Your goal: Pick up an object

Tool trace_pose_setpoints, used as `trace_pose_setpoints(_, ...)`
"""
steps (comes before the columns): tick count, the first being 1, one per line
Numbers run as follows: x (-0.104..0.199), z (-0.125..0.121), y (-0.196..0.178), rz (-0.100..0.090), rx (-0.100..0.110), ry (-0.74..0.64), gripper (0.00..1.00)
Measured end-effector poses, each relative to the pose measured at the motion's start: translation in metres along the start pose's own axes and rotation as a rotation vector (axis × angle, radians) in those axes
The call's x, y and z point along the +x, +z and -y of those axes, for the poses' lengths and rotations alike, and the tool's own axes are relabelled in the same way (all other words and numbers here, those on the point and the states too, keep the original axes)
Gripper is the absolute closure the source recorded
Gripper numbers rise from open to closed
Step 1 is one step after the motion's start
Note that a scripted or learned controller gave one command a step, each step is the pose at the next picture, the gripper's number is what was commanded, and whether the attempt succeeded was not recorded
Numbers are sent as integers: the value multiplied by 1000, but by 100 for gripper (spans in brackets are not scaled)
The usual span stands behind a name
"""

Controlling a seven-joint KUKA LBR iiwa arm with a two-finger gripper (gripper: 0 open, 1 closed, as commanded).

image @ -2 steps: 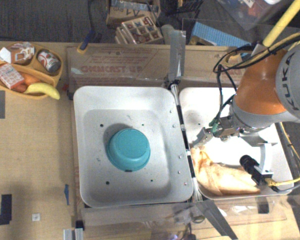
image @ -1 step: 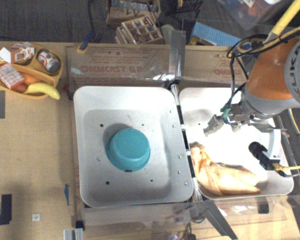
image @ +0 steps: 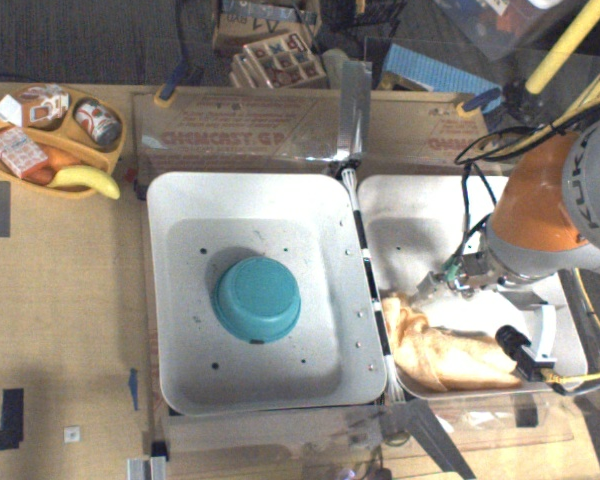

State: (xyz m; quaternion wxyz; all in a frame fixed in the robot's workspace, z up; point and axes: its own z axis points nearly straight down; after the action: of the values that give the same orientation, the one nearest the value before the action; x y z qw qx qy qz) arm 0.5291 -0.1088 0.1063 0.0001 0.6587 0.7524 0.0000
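A teal bowl [image: 258, 298] sits upside down in the middle of the left bin [image: 180, 218]. A crumpled tan-orange cloth [image: 450, 353] lies along the front of the right bin [image: 400, 213], bunched against its left wall. My gripper [image: 448, 276] hangs low in the right bin, just above and behind the cloth's back edge. The arm's orange band [image: 545, 203] rises behind it to the right. The gripper's tip is small and dark against the bin floor.
A yellow dish [image: 40, 153] with a banana, cans and a small box rests on the bench at the far left. Cardboard [image: 250, 133] runs behind both bins. The divider between the bins [image: 365, 258] stands just left of the cloth.
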Motion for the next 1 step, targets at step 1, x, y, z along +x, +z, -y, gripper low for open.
trace_pose_setpoints(1, -3, -44, 18, 3, -5, -53, 0)
